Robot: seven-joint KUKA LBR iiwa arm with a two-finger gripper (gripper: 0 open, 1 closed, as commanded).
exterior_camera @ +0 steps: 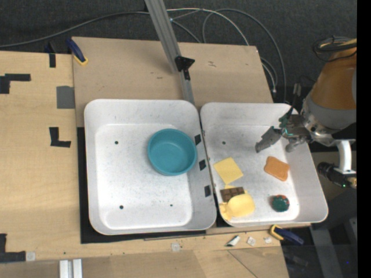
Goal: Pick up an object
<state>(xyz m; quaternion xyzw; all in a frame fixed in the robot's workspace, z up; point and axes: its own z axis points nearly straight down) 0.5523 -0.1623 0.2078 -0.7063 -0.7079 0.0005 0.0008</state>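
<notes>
My gripper (281, 142) hangs over the right bin (243, 117), near its right side, with its two dark fingers spread apart and nothing between them. An orange block (276, 168) lies just below the gripper. A flat yellow square (228, 170) lies left of that, toward the bin's middle. At the bin's front sit a yellow rounded object (240, 205), a small brown block (232, 193) touching it, and a dark green ball (280, 202). A teal bowl (171, 151) rests in the left bin (116, 172).
A grey metal pole (165, 28) slants down from the top to the gap between the bins. Cables (232, 16) loop across the dark back area. Blue and yellow clamps (77, 51) sit on the wooden bench at the back left and front right.
</notes>
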